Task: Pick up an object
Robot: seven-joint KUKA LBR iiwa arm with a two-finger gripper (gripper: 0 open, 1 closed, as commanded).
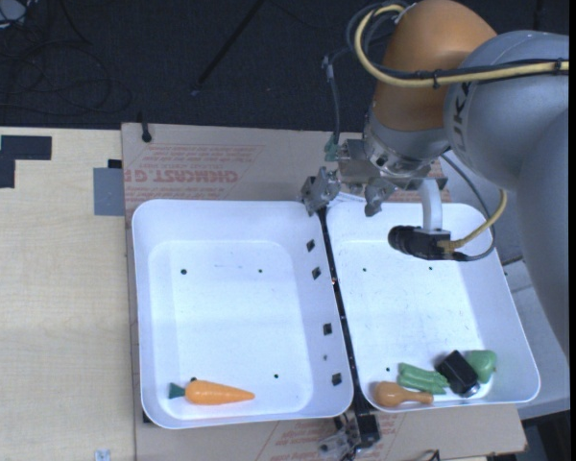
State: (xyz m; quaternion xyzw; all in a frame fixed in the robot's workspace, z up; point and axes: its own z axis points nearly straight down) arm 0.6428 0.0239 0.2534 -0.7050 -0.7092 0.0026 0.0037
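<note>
Hovering at 12 o'clock over the right bin [518,327], gripper [350,193], grip state indiscernible; carrot [217,392] at 7 o'clock in the left bin [154,257]

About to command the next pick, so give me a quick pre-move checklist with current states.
1. Claw located: ok, at the far edge near the divider between the bins.
2. Claw carrying nothing: cannot tell.
3. Target in left bin: ok, the carrot lies alone near the front edge.
4. Targets in right bin: not ok, the green pieces, black object and orange gourd are crowded in the front corner.
5. Cable slack: cannot tell.
</note>
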